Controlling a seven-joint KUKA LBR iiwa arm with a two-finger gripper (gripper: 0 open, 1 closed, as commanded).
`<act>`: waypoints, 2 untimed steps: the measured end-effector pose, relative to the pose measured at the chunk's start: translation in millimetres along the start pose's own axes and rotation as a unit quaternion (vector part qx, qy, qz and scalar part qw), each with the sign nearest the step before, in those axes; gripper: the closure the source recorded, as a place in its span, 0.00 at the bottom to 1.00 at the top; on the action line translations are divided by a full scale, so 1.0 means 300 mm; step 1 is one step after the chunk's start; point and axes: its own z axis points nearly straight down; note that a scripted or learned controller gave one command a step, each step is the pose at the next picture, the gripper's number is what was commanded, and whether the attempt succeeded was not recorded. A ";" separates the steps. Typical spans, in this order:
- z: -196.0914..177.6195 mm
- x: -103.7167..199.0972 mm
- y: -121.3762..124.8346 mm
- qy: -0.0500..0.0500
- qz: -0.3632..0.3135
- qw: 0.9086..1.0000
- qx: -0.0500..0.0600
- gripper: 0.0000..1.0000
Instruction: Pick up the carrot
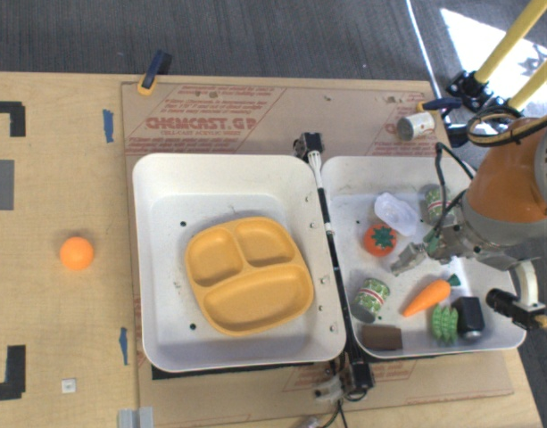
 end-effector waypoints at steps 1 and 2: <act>0.045 -0.032 -0.183 0.000 -0.059 0.998 -0.001 0.00; 0.045 0.154 -0.148 0.000 -0.090 0.996 -0.001 0.00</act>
